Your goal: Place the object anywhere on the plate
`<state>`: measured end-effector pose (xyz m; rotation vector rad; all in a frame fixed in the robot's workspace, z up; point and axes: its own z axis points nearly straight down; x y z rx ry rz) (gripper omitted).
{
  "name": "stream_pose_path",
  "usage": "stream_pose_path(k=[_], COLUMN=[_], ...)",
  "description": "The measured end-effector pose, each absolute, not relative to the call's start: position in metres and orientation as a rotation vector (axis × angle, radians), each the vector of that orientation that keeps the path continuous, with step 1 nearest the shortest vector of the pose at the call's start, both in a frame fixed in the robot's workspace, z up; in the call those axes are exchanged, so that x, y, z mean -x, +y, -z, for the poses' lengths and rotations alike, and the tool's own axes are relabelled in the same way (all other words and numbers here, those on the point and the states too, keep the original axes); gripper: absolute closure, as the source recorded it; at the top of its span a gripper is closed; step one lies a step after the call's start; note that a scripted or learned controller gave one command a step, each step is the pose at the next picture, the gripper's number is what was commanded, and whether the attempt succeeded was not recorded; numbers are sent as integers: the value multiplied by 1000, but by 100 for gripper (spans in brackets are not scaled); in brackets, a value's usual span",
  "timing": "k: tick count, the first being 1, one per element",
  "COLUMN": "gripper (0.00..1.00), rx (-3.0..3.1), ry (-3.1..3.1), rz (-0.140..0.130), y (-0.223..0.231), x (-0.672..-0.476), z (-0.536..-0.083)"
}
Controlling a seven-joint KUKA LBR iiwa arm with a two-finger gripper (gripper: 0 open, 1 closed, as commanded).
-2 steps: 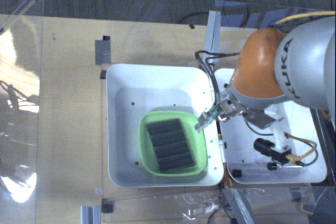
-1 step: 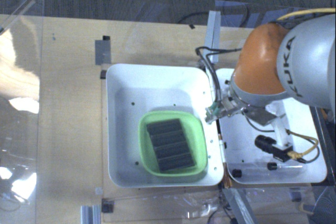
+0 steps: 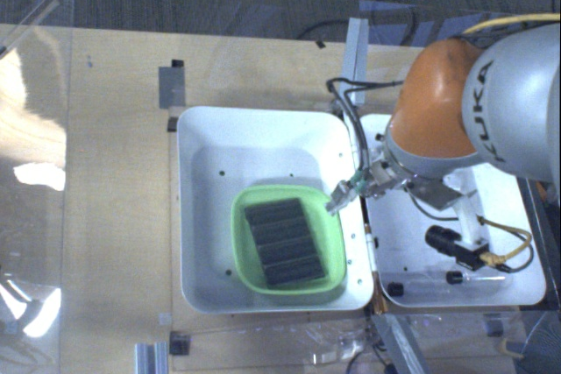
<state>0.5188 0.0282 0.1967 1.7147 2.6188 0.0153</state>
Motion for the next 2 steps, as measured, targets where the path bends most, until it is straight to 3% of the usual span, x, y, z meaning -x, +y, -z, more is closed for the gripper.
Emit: stream_pose_path(k=[1, 2], gripper=[100, 100], rx=[-1705, -1463], ry=[2619, 2775], rz=[-23, -6], y=[29, 76], x=[-521, -506], z=[-208, -185])
